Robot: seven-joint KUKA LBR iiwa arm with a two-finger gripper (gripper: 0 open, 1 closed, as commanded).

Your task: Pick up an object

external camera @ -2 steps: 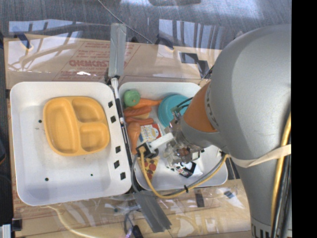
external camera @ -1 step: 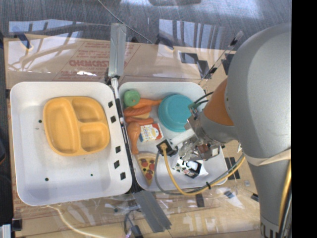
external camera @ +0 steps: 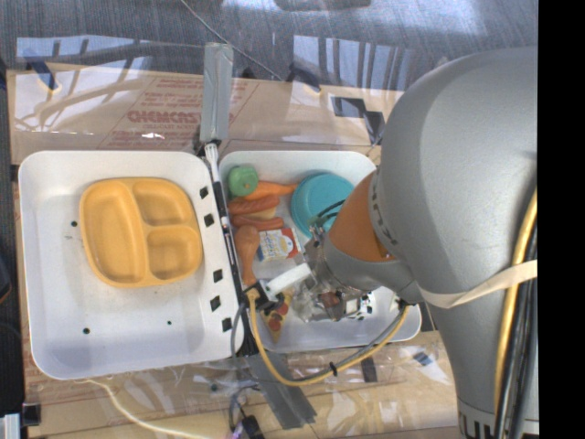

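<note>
You see the hand (external camera: 315, 293) low in the right shallow white bin (external camera: 366, 167), near its front edge; whether it grips anything, you cannot tell. The long orange plastic carrot (external camera: 265, 193) lies just behind it, stretched crosswise beside a small green ball (external camera: 242, 181).

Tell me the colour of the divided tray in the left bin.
Yellow-orange divided tray, seen in the camera view.

The bench (external camera: 137, 117), covered in brown cardboard, bore two shallow white bins side by side, the left bin (external camera: 46, 273) touching the right bin (external camera: 302, 160) along a taped seam.
</note>
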